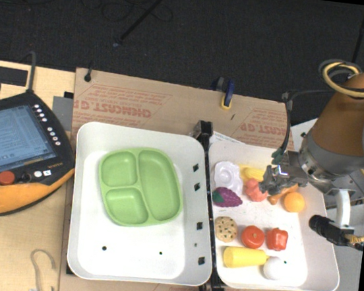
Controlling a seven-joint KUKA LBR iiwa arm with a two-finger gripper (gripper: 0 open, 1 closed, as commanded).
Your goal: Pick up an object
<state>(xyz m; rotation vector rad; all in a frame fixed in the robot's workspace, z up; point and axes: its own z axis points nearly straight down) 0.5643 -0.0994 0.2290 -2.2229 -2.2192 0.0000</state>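
The hand [275, 182] hangs low over the right bin [321, 276], touching or just above a pink toy [255, 190], with an orange ball [293, 202] just beside it. Its tips are dark and blurred, so I cannot tell their spread or whether they pinch anything.

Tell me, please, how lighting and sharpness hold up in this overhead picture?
In the camera view, light is even and soft across both bins; the green tray casts hardly any shadow. The white egg nearly washes out against the right bin. The floor behind is dark. The claw and the small items beneath it look slightly soft, so fine detail there is hard to read.
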